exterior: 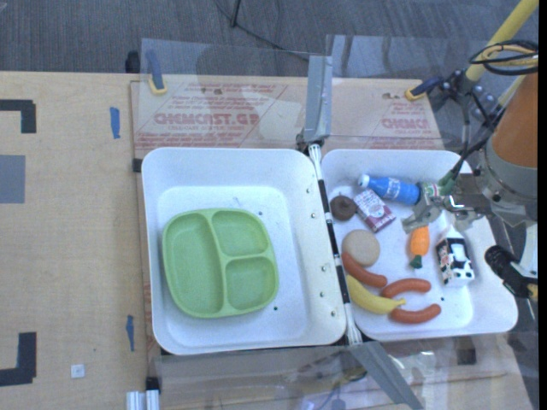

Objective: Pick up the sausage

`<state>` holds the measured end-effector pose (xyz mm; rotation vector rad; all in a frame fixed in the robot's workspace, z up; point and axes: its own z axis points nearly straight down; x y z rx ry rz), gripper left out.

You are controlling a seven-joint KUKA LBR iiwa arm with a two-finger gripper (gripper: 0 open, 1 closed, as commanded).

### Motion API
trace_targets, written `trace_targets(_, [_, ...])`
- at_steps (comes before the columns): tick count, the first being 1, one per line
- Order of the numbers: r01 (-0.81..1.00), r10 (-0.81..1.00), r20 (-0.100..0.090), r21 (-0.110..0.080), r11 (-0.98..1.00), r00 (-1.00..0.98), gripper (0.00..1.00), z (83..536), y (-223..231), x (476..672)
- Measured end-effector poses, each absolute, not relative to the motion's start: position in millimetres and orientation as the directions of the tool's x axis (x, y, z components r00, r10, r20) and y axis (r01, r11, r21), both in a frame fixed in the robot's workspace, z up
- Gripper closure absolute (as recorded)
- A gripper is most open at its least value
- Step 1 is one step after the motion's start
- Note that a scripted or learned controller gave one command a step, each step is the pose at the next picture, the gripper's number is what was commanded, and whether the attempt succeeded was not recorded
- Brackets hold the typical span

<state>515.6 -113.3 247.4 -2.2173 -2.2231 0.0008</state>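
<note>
Looking down at the table, I see the gripper low in the right bin, at centre right of the frame, just above the toy carrot. I cannot tell how the jaws stand. Three sausages lie at the bin's lower left: one sausage below the round bun, a second sausage to its right, a third sausage nearest the lower edge. A banana lies among them. The blue bottle, pink carton and cow figure lie close around the gripper. The left bin holds a green divided plate.
</note>
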Motion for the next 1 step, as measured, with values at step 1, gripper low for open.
trace_targets(1, [1.000, 1.000, 0.000, 0.002, 0.025, -0.025, 0.00, 284.1, -106.3, 544.0])
